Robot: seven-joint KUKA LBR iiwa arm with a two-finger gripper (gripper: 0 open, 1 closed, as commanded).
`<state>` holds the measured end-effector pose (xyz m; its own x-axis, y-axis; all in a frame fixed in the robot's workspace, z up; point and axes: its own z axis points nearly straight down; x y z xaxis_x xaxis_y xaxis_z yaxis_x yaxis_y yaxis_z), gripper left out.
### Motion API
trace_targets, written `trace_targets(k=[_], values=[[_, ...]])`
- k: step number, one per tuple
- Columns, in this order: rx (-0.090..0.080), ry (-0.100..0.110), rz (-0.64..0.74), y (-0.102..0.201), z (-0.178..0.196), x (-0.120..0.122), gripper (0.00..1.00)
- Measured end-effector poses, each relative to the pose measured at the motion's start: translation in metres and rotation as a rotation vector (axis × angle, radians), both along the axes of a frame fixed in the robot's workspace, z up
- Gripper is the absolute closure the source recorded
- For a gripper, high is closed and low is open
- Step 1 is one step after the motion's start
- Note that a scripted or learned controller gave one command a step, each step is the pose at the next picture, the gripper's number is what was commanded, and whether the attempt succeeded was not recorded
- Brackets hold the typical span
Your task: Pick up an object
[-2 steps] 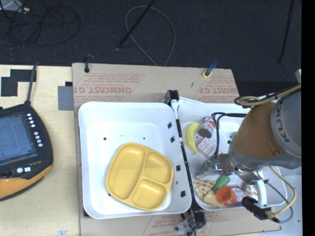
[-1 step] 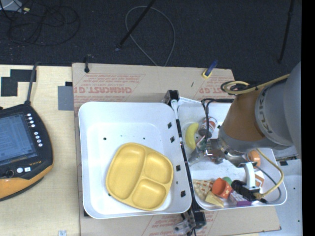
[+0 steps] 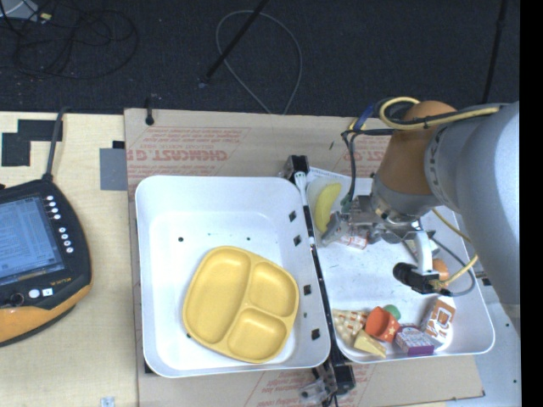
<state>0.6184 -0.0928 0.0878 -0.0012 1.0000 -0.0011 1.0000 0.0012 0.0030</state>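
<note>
My gripper (image 3: pixel 341 227) is low over the upper left part of the right bin (image 3: pixel 475 346), reaching in from the right under the grey arm with its orange band. A yellow banana-shaped toy (image 3: pixel 327 202) lies just above and left of it, against the bin's left wall. A small white and red item (image 3: pixel 356 241) sits right beside the gripper, partly covered by it. Whether either one is touched cannot be told.
Along the right bin's front edge lie a waffle piece (image 3: pixel 347 320), a cheese wedge (image 3: pixel 368 344), a red toy vegetable (image 3: pixel 383 322), a purple box (image 3: pixel 413 339) and an orange-white carton (image 3: pixel 439 316). The left bin (image 3: pixel 161 227) holds a yellow divided plate (image 3: pixel 240 303). A tablet pendant (image 3: pixel 34 244) lies far left.
</note>
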Motion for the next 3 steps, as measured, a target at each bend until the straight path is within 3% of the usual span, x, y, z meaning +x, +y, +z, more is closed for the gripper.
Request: trace_targets(k=[1,2,3], values=[[0.004,0.012,-0.003,-0.001,0.009,-0.004,1.00],[-0.003,0.005,-0.007,-0.090,0.000,-0.017,1.00],[-0.001,0.000,-0.002,-0.102,0.083,-0.050,1.00]])
